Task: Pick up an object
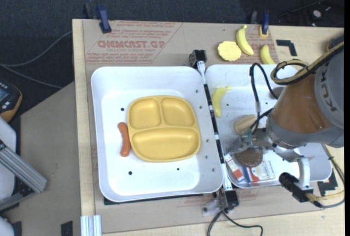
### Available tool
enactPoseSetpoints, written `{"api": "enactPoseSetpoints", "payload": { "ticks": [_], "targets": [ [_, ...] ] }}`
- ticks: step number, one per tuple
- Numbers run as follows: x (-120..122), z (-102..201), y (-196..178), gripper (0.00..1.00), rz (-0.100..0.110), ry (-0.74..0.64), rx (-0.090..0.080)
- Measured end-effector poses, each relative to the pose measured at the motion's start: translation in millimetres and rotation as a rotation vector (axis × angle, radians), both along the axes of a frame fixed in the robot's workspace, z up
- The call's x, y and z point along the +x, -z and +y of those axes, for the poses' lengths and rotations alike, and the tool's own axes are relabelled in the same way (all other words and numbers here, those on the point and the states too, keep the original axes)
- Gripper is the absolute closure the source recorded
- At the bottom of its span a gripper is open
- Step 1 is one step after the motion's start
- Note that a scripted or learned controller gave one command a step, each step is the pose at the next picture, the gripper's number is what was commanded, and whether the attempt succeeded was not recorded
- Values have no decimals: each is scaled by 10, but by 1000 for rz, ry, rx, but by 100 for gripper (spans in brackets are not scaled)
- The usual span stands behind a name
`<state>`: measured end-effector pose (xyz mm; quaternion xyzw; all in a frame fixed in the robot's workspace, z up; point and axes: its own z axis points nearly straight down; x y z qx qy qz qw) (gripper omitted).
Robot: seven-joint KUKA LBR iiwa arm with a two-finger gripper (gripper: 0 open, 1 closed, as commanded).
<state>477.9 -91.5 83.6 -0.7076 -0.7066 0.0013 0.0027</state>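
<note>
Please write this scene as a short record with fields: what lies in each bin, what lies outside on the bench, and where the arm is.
left bin: yellow divided plate; orange sausage beside the plate's left edge
right bin: banana near the top left; flat printed packet near the front
bench above right bin: yellow round piece, two bananas
arm: over the right bin
gripper: low above the packet, grasp unclear

The arm [314, 103] is a thick grey cylinder with a broad orange band around it, dark lettering on the grey shell, and black and yellow cables looping along its upper side.
</note>
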Motion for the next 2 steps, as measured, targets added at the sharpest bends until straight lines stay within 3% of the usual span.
{"api": "enactPoseSetpoints", "payload": {
  "ticks": [1,2],
  "targets": [
    [21,3,-107,100,-6,0,-1],
    [272,623,-1065,100,-17,-10,-1]
  ]
}}
